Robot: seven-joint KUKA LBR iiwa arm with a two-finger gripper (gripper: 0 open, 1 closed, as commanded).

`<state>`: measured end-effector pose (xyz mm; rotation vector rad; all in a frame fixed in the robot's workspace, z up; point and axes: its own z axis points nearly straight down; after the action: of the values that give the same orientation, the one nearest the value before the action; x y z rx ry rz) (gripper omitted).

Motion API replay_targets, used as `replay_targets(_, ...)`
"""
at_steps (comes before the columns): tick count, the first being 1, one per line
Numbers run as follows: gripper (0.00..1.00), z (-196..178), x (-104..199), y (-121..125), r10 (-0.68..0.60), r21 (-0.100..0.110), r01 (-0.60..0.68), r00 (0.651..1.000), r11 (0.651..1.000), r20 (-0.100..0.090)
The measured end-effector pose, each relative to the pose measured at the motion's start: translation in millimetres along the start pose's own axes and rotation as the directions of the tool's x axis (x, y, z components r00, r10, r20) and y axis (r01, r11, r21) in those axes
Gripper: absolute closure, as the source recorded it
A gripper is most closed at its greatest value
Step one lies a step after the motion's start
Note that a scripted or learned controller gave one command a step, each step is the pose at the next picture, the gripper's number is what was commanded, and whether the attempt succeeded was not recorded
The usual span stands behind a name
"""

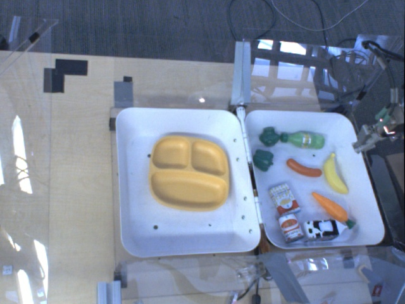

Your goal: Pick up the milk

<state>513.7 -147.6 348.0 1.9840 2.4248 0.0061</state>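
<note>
The milk (326, 230) is a small black-and-white cow-patterned container. It lies on its side in the front right corner of the right bin (364, 170). A carrot (330, 208) lies just behind it and a small can (290, 227) just to its left. My gripper (374, 135) shows as grey metal parts at the view's right edge, just outside the bin's right rim, well behind the milk. Nothing is seen held in it.
The right bin also holds a small carton (283, 197), a banana (335, 174), a sausage (304, 168), a green bottle (302, 140) and two dark green vegetables (263, 159). A yellow divided tray (189, 171) lies in the left bin (126, 189). Cables hang behind the bins.
</note>
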Motion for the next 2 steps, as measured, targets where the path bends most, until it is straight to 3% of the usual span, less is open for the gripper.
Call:
replay_targets(1, 1.0, 52.4, -44.3, -2.8, -0.016, 0.003, 0.016, 1.0, 1.0, -0.001)
replay_targets(2, 1.0, 40.3, -43.9, -0.4, -0.022, -0.004, 0.022, 1.0, 1.0, 0.003)
